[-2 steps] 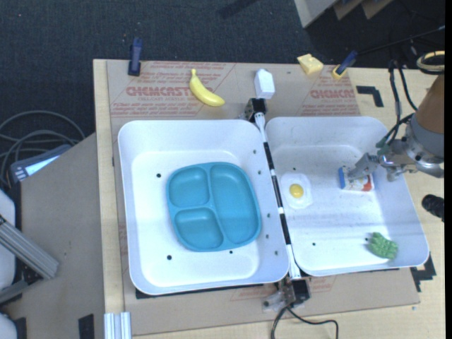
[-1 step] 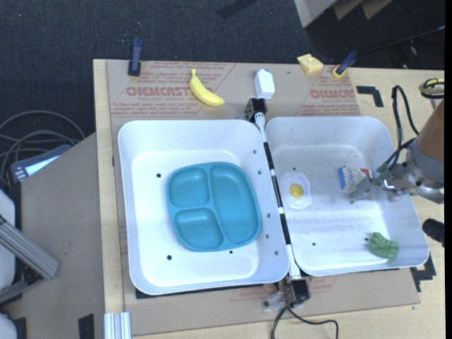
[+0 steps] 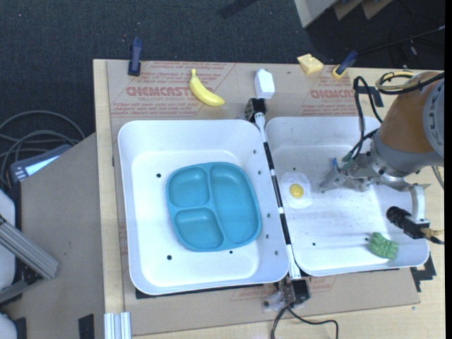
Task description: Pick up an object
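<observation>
In the right bin (image 3: 332, 258), a small fried-egg toy (image 3: 296, 191) lies near the left wall. A green lumpy piece (image 3: 382, 246) lies near that bin's front right corner. My gripper (image 3: 330, 175) hangs over the middle of the right bin, pointing left, a short way right of the egg and not touching it. Its fingers (image 3: 325, 185) stand apart and open with nothing between them. The grey arm with its orange band (image 3: 406, 122) comes in from the right. A blue divided plate (image 3: 212, 205) lies in the left bin (image 3: 141, 189).
Behind the bins on the bench lie a yellow banana (image 3: 205, 90), a white block (image 3: 265, 83) and a yellow wedge (image 3: 309, 64). Blue clamps (image 3: 135, 55) stand at the back edge. Black cables (image 3: 364, 97) hang near the arm over the right bin's back.
</observation>
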You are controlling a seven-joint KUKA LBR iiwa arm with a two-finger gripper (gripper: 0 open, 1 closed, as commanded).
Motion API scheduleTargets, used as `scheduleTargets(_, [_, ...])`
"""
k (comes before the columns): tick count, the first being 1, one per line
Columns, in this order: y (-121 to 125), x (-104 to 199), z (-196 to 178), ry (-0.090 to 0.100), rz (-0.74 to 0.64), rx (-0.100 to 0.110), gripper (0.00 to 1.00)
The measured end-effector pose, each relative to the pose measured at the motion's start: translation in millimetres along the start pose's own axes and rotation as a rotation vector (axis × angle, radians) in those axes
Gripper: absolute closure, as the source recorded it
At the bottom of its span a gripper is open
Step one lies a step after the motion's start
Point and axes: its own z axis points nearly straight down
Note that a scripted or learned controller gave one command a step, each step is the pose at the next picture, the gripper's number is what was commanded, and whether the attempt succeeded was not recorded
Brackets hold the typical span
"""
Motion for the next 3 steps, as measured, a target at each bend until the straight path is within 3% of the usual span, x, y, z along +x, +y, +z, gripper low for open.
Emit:
scheduleTargets(1, [97.9, -54.2, -72.2, -0.002, 0.001, -0.003, 0.00])
scheduleTargets(2, [30.7, -13.8, -10.5, -0.001, 0.001, 0.000, 0.00])
scheduleTargets(3, [9.2, -19.4, -21.6, 0.001, 0.002, 0.003, 0.00])
